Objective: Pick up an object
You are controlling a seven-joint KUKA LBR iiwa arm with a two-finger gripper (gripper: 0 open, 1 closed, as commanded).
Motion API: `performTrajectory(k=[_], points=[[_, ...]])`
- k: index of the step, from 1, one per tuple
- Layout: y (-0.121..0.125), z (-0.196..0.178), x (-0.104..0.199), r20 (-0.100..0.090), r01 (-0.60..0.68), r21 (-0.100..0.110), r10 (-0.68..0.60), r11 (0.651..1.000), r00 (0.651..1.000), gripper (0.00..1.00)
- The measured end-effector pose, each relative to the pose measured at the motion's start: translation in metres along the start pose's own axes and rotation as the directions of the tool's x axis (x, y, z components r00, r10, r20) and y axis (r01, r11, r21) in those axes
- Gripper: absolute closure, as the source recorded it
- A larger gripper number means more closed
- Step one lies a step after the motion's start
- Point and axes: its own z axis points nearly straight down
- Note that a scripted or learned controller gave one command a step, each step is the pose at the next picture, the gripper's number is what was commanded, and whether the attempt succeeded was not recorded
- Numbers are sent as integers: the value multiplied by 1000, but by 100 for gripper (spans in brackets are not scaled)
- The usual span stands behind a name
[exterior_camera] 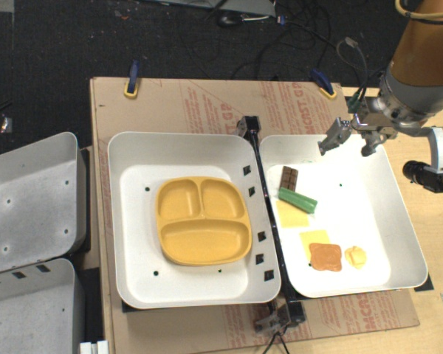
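Camera view: fixed above, looking down at a slant on two white bins set side by side on the table (pixel 177 102).
Arm: grey with an orange band, reaching in from the right, over the far right corner of the right bin (pixel 399 227).
Hand (pixel 348 143): fingers spread apart, nothing between them, raised above the far edge of the right bin.
Left bin (pixel 133 168): a yellow divided tray (pixel 204 220) lies flat in the middle.
Right bin, near the shared wall: a brown chocolate bar (pixel 289 178), with a green block (pixel 297 199) just in front of it, lying at a slant.
Right bin, front: a pale yellow slice (pixel 291 214) under the green block, a second yellow slice (pixel 315 237), an orange-brown piece of toast (pixel 325 257) overlapping it, and a small yellow lump (pixel 355 256) just beside the toast.
Things to pick: all well apart from the hand.
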Motion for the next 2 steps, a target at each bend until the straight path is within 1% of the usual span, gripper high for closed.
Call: performTrajectory(k=[1,2], points=[[-1,62,8,-2,-1,6,1,1000,1000,0],[-5,106,11,-1,-1,4,1,1000,1000,0]])
